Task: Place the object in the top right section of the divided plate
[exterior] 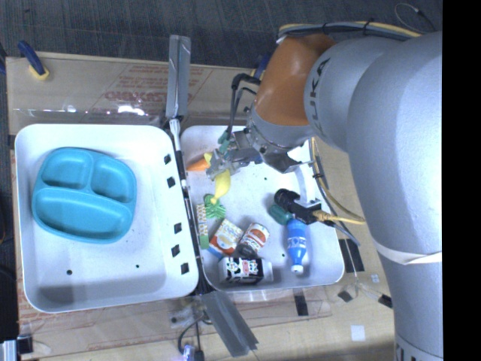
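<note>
gripper (pixel 225 155) sits low in the right bin (pixel 331 273), its grasp state cannot be told. yellow object (pixel 221 184) lies just beneath, far from the blue divided plate (pixel 83 194). risk: neighbouring clutter snags the pick.

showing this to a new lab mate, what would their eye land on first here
The big grey arm with its orange band, reaching in from the right over the right bin. Next, the bright blue divided plate alone in the left bin. Then the clutter under the gripper: a yellow toy, a blue bottle, a small can.
</note>
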Available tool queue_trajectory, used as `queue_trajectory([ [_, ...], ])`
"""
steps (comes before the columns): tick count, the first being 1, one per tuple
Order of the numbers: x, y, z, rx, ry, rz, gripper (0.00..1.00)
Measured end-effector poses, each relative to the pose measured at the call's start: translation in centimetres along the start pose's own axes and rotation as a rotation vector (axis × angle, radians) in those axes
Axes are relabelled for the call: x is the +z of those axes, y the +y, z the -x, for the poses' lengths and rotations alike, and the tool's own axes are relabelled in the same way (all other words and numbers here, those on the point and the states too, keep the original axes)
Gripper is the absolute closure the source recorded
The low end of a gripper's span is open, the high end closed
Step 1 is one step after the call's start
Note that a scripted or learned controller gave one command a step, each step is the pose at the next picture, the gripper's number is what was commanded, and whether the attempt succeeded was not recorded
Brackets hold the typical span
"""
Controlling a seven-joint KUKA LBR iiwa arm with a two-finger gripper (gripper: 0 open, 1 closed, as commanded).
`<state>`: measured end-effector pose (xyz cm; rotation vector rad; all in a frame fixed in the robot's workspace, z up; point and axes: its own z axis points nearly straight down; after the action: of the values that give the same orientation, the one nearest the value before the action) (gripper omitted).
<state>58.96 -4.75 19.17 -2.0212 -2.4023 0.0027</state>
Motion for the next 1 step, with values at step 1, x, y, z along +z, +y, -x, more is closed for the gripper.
queue_trajectory([
  [1, 0.0, 0.0, 0.0, 0.0, 0.0, 0.0, 0.0],
])
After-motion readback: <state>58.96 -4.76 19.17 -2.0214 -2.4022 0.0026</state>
